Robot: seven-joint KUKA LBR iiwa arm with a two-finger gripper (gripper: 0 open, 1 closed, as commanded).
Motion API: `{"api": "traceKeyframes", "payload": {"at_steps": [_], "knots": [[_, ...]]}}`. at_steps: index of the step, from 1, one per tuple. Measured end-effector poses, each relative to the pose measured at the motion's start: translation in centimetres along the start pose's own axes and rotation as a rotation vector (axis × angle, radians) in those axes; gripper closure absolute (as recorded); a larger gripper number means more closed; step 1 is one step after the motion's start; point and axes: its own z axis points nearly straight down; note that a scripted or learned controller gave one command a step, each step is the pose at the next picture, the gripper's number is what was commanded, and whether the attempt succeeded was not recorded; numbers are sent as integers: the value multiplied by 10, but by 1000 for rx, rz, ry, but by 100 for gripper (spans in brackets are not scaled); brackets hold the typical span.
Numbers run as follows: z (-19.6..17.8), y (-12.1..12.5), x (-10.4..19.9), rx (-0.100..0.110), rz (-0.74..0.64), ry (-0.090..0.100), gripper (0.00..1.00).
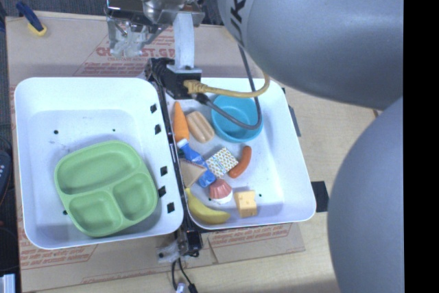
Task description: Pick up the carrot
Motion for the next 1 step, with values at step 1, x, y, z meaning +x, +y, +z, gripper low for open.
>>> {"api": "traceKeyframes", "payload": {"at_steps": [1], "knots": [[133, -69, -25, 16, -365, 0, 100]]}}
